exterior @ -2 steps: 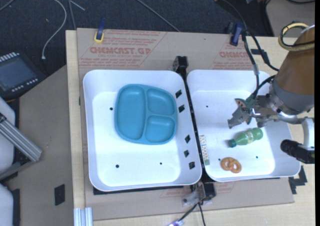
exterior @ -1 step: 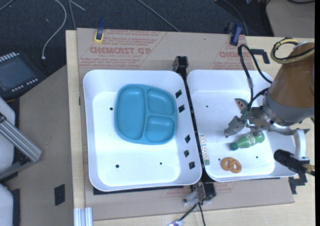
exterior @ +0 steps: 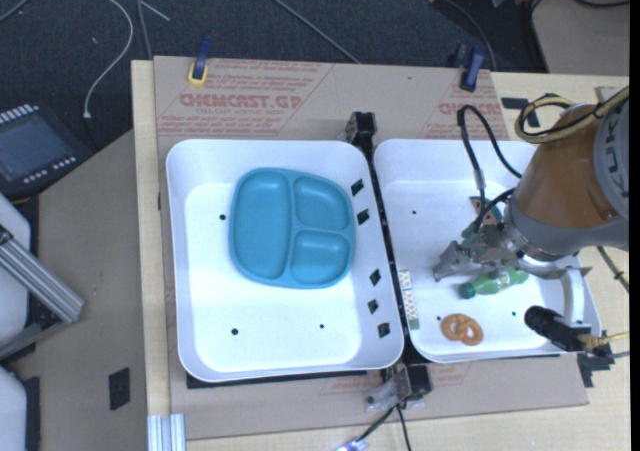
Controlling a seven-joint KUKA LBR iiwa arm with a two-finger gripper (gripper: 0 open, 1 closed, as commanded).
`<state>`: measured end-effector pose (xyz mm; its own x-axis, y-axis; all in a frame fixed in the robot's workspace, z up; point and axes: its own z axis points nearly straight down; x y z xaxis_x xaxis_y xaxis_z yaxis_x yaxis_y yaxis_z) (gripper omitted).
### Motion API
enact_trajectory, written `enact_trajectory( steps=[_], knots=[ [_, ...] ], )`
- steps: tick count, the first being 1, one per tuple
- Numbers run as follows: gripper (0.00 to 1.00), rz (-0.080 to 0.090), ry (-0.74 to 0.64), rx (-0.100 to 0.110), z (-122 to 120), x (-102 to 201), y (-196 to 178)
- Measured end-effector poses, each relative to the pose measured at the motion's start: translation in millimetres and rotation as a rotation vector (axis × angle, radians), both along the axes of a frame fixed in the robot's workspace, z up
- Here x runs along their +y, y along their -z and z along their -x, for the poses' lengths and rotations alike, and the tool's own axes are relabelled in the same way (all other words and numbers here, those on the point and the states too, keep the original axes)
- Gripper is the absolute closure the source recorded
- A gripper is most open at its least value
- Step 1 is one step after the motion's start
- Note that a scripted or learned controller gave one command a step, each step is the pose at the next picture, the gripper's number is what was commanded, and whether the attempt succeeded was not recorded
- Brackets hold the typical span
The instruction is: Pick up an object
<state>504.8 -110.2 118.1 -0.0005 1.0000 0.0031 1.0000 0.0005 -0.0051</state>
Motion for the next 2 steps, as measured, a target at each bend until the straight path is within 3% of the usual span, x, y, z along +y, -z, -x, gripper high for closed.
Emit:
enact_trajectory(
  steps=[1, 2],
  knots=[
    [0.0, 0.001, 0.001, -0.001, 0.5, 0.6, 35.1],
    [1.0, 0.001, 0.002, -0.004, -0.4, 0.6, 22.6]
  ],
)
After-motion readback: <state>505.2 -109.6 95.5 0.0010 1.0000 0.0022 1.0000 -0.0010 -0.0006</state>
